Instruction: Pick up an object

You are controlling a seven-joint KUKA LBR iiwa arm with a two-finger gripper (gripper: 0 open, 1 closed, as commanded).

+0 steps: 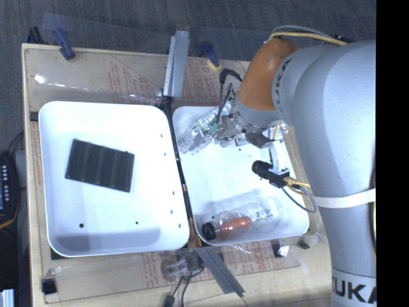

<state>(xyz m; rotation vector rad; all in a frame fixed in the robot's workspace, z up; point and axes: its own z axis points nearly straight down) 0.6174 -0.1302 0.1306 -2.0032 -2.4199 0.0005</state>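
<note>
Gripper (225, 128) is down in the right bin (217, 190), at its far end, right against a crinkly clear wrapper (195, 136). A clear bottle (246, 219) lies at that bin's near end.

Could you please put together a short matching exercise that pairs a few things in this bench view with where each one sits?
Things:
1. dark ribbed pad
2. clear bottle with a black cap
3. crumpled clear wrapper
4. end effector

Places:
A. lying along the near edge of the right bin
B. at the far end of the right bin, beside the wrapper
C. flat in the middle of the left bin
D. in the far left corner of the right bin

Pairs: 1-C, 2-A, 3-D, 4-B
</note>
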